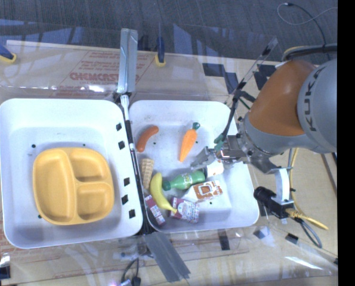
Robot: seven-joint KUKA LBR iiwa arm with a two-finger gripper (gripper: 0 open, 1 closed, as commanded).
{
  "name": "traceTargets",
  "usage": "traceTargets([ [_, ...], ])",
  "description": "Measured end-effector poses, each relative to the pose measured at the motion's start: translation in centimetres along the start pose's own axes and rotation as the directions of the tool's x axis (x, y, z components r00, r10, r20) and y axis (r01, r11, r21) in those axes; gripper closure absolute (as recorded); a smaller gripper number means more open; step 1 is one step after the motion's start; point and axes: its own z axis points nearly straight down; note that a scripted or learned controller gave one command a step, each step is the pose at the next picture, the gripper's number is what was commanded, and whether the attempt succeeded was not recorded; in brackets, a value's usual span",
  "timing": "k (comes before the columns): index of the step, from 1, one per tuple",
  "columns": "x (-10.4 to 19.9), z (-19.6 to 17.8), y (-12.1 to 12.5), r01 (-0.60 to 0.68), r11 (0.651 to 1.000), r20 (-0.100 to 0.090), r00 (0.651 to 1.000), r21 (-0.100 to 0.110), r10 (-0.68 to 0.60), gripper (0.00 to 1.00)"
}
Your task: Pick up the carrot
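A: What do the bins hold, from above?

B: The left bin (10,177) carries a yellow divided tray (74,185). The right bin (165,109) holds the clutter: a banana (159,192), a green bottle (186,179), a sausage (147,137), the carrot (188,144), an ice-cream cone (147,170), and small packets (208,190) along the near side.

A: And the arm?

B: The grey-and-orange arm (284,103) leans in over the right bin's right wall, its gripper (212,157) low just right of the carrot, above the bottle's cap. Whether the tool is released or clenched cannot be told; nothing shows gripped in it.

A: How does the carrot lie?

B: In the right bin's upper middle, lying free, apart from the sausage to its left. Its long axis runs nearly up-down, slightly tilted: green top toward the far wall, tip toward the banana.
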Motion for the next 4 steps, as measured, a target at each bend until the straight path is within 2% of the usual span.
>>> traceTargets([
  [1, -5.2, 9.6, 8.9, -0.159, 0.987, 0.001, 0.987, -0.001, 0.159, 0.00],
  [2, -1.4, 12.8, 11.8, 0.248, 0.969, 0.001, 0.969, -0.002, -0.248, 0.00],
  [3, -3.6, 11.2, 11.4, 0.057, 0.998, 0.003, 0.998, -0.004, -0.057, 0.00],
  [4, -4.3, 6.0, 16.1, -0.078, 0.997, 0.002, 0.997, -0.004, 0.078, 0.00],
])
